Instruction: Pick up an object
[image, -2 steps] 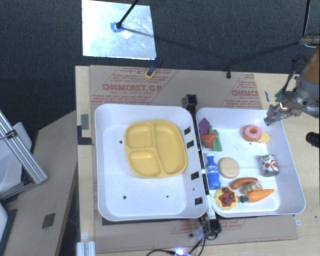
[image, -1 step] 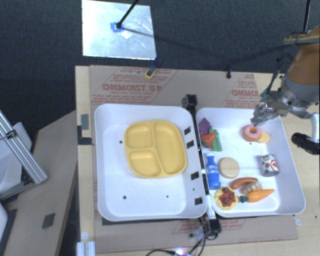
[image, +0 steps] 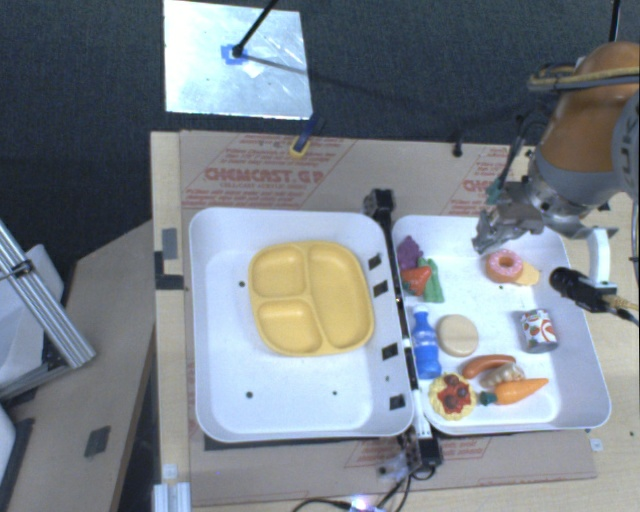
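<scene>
The arm (image: 590, 110) is reaching in from the upper right of the frame, and its gripper (image: 497, 228) is hovering over the top edge of the right bin (image: 580, 400). Whether the fingers are open or closed I cannot tell; they are a grey blur from here, and nothing is visibly sitting between them.

Just below and right of the gripper, a pink-frosted doughnut (image: 505, 266) is lying in the right bin. Sharing that bin are a purple grape bunch (image: 408, 251), a red and green vegetable piece (image: 425, 279), a blue bottle (image: 425, 343), a beige bun (image: 458, 334), a small can (image: 539, 329), a sausage (image: 487, 366), a carrot (image: 518, 390) and a little pizza (image: 452, 396).

In the left bin (image: 215, 400), a yellow divided plate (image: 310, 298) is sitting near the middle. Both bins are resting side by side on the desk (image: 110, 290).
</scene>
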